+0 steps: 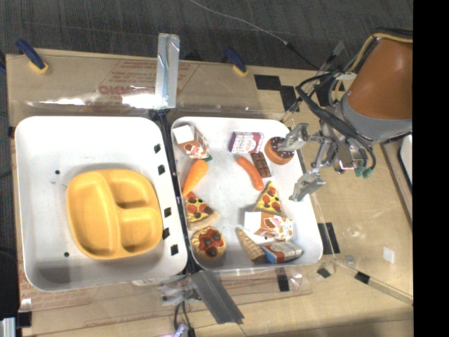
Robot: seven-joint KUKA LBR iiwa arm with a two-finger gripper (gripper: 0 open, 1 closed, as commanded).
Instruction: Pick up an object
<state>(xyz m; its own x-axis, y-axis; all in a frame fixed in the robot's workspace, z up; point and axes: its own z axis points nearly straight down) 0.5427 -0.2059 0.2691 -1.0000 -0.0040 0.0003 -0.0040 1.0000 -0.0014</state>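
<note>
We saw the gripper [304, 161] hanging open and holding nothing at the right bin's [223, 128] right rim, beside the donut [280, 150]. We judged that donut light, rigid plastic, slightly slippery; best pinched across its rim.

The arm [379, 83] showed a broad orange band over grey, black cables looping behind the metal gripper [303, 161].

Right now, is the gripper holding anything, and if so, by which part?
Nothing is held. The gripper sits open at the right rim of the right bin, one finger near the donut, nothing between its fingers.
</note>
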